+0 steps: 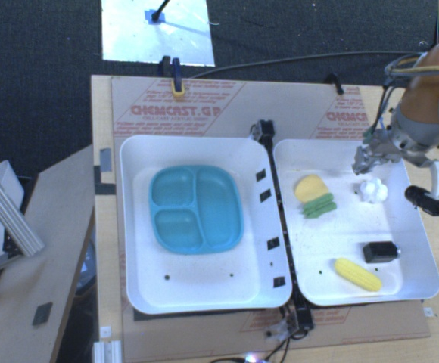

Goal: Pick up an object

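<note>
Right bin, near edge: yellow corn, then black block, spread apart so each is reachable. Mid-bin: green-and-yellow piece. Farther: white object, likely target, just below gripper; grip state cannot be told

robotics lab | two white bins clamped on bench | loose cabling

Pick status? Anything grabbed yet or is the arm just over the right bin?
Done: nothing lifted. The corn cob, black block, yellow-and-green piece and white object all lie on the right bin floor. In hand: the gripper hangs above the white object, with nothing visibly between its fingers. Left: descend, close on an object, lift.
</note>
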